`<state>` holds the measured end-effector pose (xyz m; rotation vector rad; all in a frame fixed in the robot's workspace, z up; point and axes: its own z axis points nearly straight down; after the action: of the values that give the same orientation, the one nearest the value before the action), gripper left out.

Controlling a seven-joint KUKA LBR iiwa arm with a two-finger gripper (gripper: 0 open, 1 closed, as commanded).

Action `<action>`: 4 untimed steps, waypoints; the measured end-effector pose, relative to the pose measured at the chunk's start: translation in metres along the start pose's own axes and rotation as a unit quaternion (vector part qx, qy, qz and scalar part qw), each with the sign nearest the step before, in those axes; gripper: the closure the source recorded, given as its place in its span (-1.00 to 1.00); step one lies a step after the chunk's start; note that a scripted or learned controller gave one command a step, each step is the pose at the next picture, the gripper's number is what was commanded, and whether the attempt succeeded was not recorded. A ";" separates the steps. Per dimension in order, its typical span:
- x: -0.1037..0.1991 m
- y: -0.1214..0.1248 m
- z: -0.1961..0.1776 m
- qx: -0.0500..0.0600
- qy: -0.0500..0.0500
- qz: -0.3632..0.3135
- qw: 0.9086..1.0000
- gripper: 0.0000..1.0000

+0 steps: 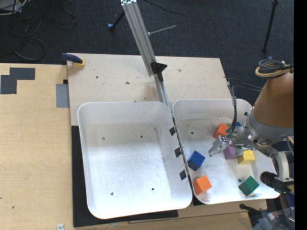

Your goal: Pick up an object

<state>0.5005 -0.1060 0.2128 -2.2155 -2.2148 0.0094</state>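
The grey arm with the orange band [273, 104] comes in over the right-hand shallow white bin [201, 110], and its two-finger gripper [221, 146] is down low among the blocks near that bin's right wall. The metal fingers [216, 148] look splayed apart, pointing left towards the bin's middle, and I see nothing between them, so no catch as it stands.

What's on offer? A small orange cube [220, 130] sits just behind the gripper, close enough that it may be touching the fingers; I can't tell. A purple cube [230, 152] lies right beside the gripper on its near side, with a yellow cube [246, 156] touching or almost touching it towards the right wall. A blue cube [195, 160] rests near the divider edge, a second orange cube [202, 184] sits by the front left corner, and a dark green cube [249, 186] is at the front right corner.

The left-hand white bin [96, 128] carries no blocks that I can make out.

My read on progress: the reach is done, the grasp is not. The gripper is in among the orange-purple-yellow cluster, so one of those is the likely target. Left to do: close on a cube, then lift it clear of the bin floor.
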 end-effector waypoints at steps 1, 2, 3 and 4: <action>0.009 -0.008 0.053 0.000 0.000 -0.001 1.000 -1.00; 0.007 -0.012 0.098 -0.001 0.000 0.000 1.000 -1.00; 0.004 -0.011 0.085 -0.003 0.000 0.004 1.000 1.00; -0.007 -0.007 0.033 -0.007 -0.001 0.001 1.000 1.00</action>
<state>0.4935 -0.1126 0.1798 -2.2256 -2.2205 -0.0022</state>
